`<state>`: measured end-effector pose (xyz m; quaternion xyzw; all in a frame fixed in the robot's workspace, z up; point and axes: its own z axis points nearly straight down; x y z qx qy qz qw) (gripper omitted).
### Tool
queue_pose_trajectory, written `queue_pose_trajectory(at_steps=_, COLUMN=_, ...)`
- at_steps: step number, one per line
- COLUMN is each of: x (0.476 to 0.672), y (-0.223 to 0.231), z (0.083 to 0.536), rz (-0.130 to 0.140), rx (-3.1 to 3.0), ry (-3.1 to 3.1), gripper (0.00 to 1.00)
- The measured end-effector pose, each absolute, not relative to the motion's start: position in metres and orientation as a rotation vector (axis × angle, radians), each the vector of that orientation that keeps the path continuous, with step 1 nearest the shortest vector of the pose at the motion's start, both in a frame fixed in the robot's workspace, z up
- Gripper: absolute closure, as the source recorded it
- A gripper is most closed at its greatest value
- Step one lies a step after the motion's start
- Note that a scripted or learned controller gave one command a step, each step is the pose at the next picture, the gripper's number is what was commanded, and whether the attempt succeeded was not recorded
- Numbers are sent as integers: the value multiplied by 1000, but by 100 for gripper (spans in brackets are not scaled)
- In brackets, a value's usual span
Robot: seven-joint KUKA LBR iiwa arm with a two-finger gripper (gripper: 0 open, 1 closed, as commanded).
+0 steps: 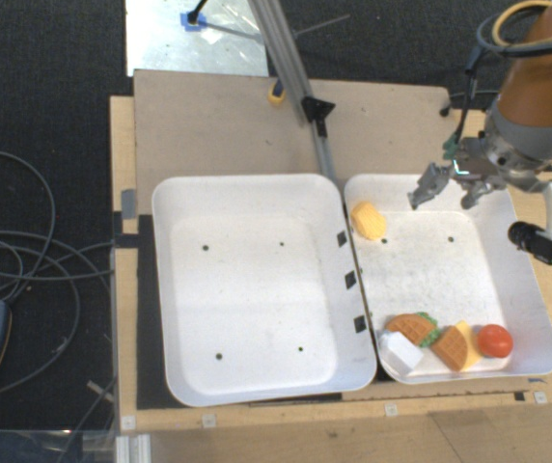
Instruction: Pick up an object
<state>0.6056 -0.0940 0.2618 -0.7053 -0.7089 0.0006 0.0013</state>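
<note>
The pincer (450, 188) hangs over the far edge of the right bin (522, 287), its fingers apart and holding nothing. A yellow lump (369, 221) lies just beside the divide with the left bin (175, 258), while a red tomato (494, 340), an orange wedge (455, 346), a waffle-like piece (412, 329) and a white block (400, 352) crowd the near corner on the tabletop (218, 123).

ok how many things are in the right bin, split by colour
yellow: 1, the yellow lump near the bin's upper left corner
orange-brown: 2, the round waffle piece and the wedge piece
green: 1, the small green piece between them
white: 1, the white block
red: 1, the red ball
total: 6
</note>
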Motion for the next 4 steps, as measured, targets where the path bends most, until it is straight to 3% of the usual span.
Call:
queue_pose_trajectory(at_steps=1, x=606, y=-94, z=264, rz=-2, rx=-2218, ry=-2226, gripper=0)
queue_pose_trajectory(at_steps=3, x=612, y=-100, z=179, rz=3, rx=-2219, ry=-2221, gripper=0)
queue_pose_trajectory(at_steps=4, x=605, y=-99, z=117, rz=4, rx=-2218, ry=-2219, gripper=0)
